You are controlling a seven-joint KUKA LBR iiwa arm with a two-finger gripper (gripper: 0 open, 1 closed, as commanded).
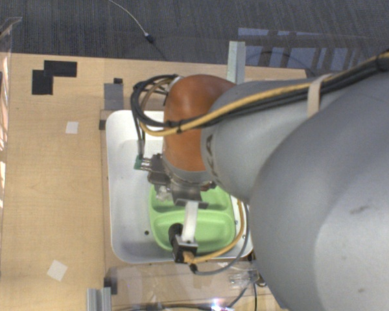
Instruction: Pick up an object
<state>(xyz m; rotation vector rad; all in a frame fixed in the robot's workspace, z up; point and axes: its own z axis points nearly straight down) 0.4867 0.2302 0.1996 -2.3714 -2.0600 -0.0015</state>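
Arm [324, 173] hangs low over white bin [126, 173], blocking most of it. Green tub [211, 229] sits at bin's near end, right under wrist. Pincer [181, 203] buried beneath wrist housing; wide or narrow, cannot tell. Risk: pincer lands on tub's smooth rounded top, probably skids off. Loose cables [152, 109] swing near bin wall, could snag. Tub may slide against bin side, dodge grip.

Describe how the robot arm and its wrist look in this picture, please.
The arm is large, rounded and grey, with an orange band above the wrist. Black and yellowish cables run along it and loop beside the band. The wrist parts are metal grey.
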